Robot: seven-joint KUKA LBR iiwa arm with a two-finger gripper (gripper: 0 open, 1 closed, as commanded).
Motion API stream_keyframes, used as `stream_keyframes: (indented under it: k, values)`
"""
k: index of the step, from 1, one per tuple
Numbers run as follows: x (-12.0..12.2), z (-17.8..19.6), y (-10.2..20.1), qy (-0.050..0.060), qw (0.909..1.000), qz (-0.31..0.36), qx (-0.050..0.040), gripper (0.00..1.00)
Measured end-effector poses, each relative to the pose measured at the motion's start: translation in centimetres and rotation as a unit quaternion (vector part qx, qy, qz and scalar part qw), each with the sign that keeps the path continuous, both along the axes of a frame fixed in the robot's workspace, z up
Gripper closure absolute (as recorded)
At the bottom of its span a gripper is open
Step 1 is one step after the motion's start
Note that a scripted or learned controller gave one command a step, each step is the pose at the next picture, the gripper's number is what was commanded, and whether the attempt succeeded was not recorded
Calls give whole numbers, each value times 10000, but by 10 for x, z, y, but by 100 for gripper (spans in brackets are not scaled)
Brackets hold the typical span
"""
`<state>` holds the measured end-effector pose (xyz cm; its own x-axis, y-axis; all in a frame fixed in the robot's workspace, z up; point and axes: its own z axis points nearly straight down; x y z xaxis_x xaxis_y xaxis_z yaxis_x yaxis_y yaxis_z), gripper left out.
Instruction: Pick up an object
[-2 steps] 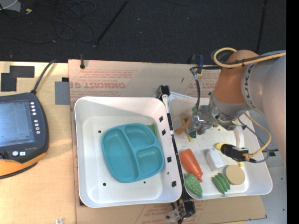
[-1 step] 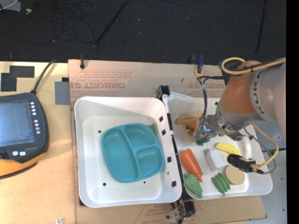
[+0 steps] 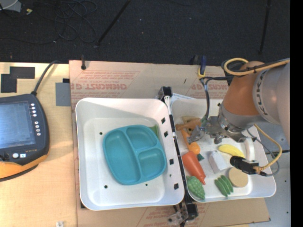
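1. Camera view: the hand (image 3: 198, 132) is low in the right bin (image 3: 265, 189), near its upper left by an orange-brown toy (image 3: 189, 125); whether it grips anything I cannot tell.
2. Likely the reaching step; next comes closing and lifting.
3. Right bin: carrot (image 3: 193, 166), banana (image 3: 231, 150), green vegetable (image 3: 224, 185). Left bin (image 3: 90, 122): teal tray (image 3: 134, 153).

arm (image 3: 265, 96): cut off right | right bin (image 3: 265, 190): far part hidden by arm
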<state>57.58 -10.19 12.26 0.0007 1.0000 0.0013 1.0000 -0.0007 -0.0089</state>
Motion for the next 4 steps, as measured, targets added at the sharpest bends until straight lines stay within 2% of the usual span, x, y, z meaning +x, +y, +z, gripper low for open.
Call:
stream_keyframes:
  k: [1, 3, 4]
  values:
    - [46, -40, 13, -1, 10000, 16, -2, 0]
    - [-21, -37, 19, -18, 10000, 5, -6, 0]
    - [-21, -30, 18, 14, 10000, -3, 2, 100]
